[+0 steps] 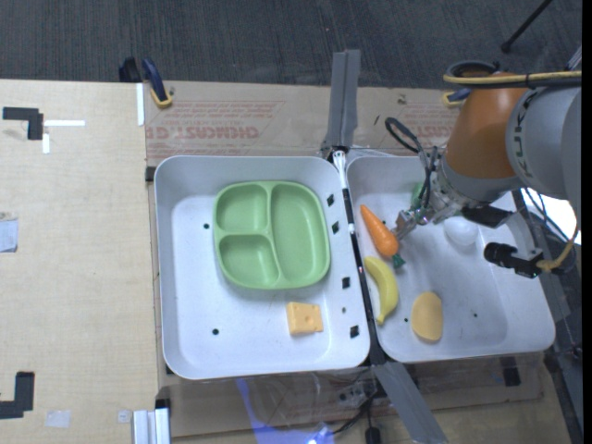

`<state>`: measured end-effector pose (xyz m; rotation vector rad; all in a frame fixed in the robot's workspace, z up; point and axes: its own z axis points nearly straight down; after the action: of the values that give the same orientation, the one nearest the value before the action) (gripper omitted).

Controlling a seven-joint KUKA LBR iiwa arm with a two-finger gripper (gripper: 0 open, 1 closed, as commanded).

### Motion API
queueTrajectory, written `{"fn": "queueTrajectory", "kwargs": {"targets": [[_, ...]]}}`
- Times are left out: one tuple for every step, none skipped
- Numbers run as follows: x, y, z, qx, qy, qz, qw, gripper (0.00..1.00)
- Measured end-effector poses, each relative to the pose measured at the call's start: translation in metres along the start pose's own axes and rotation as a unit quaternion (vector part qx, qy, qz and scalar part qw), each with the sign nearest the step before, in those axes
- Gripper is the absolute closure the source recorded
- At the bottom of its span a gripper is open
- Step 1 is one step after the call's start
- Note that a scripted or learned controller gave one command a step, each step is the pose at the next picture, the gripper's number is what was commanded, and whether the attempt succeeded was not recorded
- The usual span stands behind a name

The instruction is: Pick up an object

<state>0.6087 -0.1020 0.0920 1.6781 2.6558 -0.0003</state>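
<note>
In the right bin [499,326] lie an orange carrot [378,230] with a green stub, a yellow banana [383,288] just below it, and a tan oval piece [426,315] near the front. My gripper [407,222] hangs low in that bin, just right of the carrot's upper half and close to it. Nothing shows held in it. The arm's orange band [481,137] rises behind it at the bin's back right.
The left bin [180,276] holds a green three-part plate [272,233] and a yellow cheese wedge [304,318] in front of it. A raised divider [351,248] separates the bins. Black cables and a bracket [509,252] sit at the right bin's right side.
</note>
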Motion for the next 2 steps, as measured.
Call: {"fn": "queueTrajectory", "kwargs": {"targets": [[0.046, -0.102, 0.001, 0.001, 0.001, -0.048, 0.9988, 1.0], [0.045, 0.013, -0.1, 0.0, -0.001, 0.091, 0.9958, 1.0]]}}
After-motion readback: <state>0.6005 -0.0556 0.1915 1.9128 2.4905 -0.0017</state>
